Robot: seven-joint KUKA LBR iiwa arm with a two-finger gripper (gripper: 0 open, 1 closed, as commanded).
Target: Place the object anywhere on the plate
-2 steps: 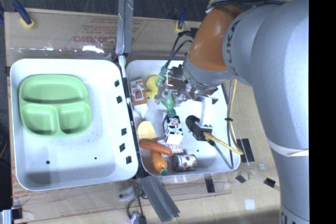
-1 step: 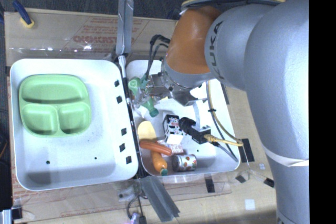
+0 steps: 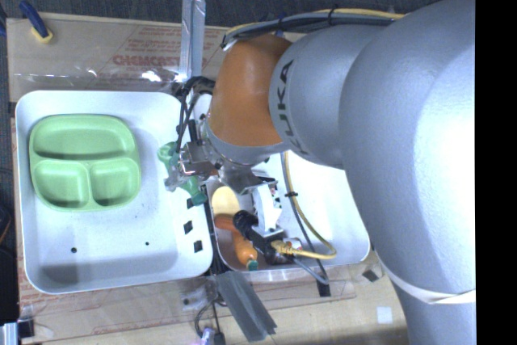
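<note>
Arm [image 3: 380, 117]: grey, bulky, entering from three o'clock and covering most of the right half of the frame; orange band [image 3: 246, 101] above the wrist sits at centre, wrist bent steeply down over the divide between the two bins. Surface [image 3: 97, 44]: brown board under clear film, carrying both bins. Left bin [image 3: 105, 254]: white, shallow, bare floor toward six o'clock. Right bin [image 3: 351, 230]: white, largely hidden beneath the arm, its six o'clock corner crowded with a pale yellow piece [image 3: 226, 198] and an orange piece with a green tip [image 3: 245, 251] among cables. Plate [image 3: 83, 161]: light green, three compartments, lying at the nine o'clock end of the left bin, nothing on it. Claw [image 3: 190, 166]: at the left bin's three o'clock rim, well apart from the plate; whether it grips anything cannot be told. Green object [image 3: 170, 157]: small, translucent-looking, at the claw's tip, just over the bin's rim; probably the task's thing, though contact is unclear. Handling note, by judgement: the step in hand is the carry toward nine o'clock. Best done by clearing the rim first, travelling level until squarely above any compartment, lowering close before release so the light piece does not bounce, and checking the hold before moving.
</note>
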